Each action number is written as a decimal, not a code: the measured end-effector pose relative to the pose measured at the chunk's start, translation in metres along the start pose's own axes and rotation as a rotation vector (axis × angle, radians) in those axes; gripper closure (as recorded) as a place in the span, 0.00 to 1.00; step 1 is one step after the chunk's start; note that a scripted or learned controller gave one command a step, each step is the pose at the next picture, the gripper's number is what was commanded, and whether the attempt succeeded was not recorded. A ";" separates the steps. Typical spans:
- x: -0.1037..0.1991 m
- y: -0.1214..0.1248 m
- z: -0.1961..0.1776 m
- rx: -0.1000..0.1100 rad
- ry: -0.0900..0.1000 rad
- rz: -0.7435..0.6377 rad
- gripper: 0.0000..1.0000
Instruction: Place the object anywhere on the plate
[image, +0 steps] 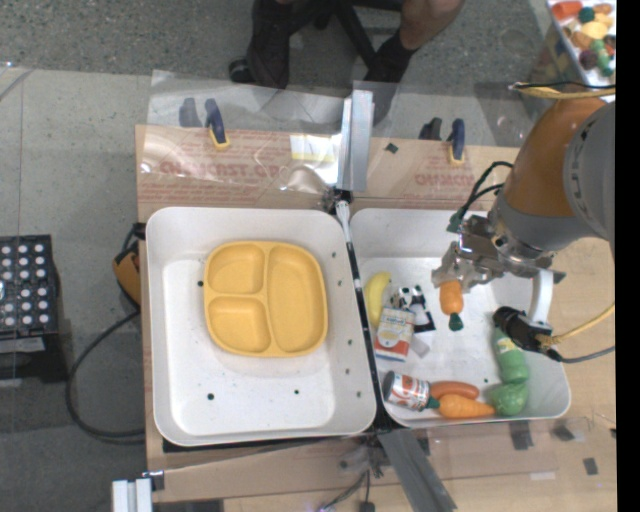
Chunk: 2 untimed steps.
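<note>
In the right bin, under the hand: a small orange carrot (452, 298) with a dark green tip hangs upright, its top tucked up between the fingers of the hand (462, 272).
Carrot's place: above the floor of the right bin (430, 228), towards its far half; whether it is lifted clear or its green tip touches the floor cannot be told from this slant.
Hand: closed about the top of the carrot, which shows between the fingers; the grey arm with its orange band (555, 135) comes in from the right.
Done so far: the pick looks made, judging by the carrot sitting in the grip.
Left to do: the carry over the divider between the bins, and the release onto the plate.
Plate: a yellow plate (267, 298) with three compartments lies flat in the left bin (170, 300), well apart from the carrot, with nothing on it.
Neighbours in the right bin: a banana (375, 296) near the divider, a small carton (395, 333) beside it, a can (407, 391) lying on its side, a second carrot (464, 406), and green vegetables (512, 368) by the right wall.
Worktop: both bins sit side by side on it.
</note>
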<state>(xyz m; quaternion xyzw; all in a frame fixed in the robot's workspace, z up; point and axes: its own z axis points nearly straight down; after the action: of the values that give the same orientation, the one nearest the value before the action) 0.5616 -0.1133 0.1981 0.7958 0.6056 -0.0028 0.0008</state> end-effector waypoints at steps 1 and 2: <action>0.099 -0.006 -0.019 0.000 0.004 -0.050 1.00; 0.169 -0.023 -0.014 0.001 0.003 0.003 1.00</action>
<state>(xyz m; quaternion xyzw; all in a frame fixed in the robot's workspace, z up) 0.5843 0.0559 0.2117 0.7965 0.6046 -0.0021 -0.0005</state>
